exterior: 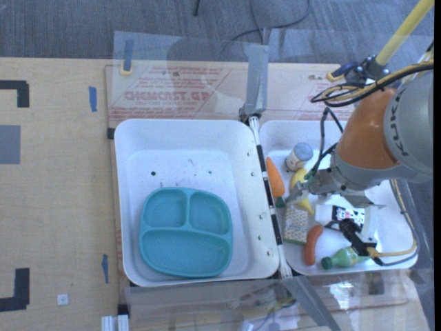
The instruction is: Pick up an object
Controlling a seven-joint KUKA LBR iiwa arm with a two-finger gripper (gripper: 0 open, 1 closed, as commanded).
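Down on the bench we saw two shallow white bins side by side. The left bin held a teal divided plate with three compartments. It lay flat in the lower half of that bin, and a few dark specks dotted the bare floor above it.

The right bin held the smaller things. An orange carrot lay along the bin's left wall. A small jar with a bluish lid stood near the upper left corner. A yellow, banana-like piece lay just below the jar and beside the carrot. Lower down we found a tan waffle square. A reddish sausage lay slantwise just to the right of it and below. A green bottle lay on its side near the bottom rim.

The arm came in from the right of the frame, over the right bin. Its gripper sat low in the left part of that bin. The gripper was just below the yellow piece, just above the waffle square and near the carrot, while the jar stood a little further up. The sausage and the bottle lay lower in the frame, apart from it. We could not tell whether the gripper was open or closed, nor whether it touched the yellow piece.
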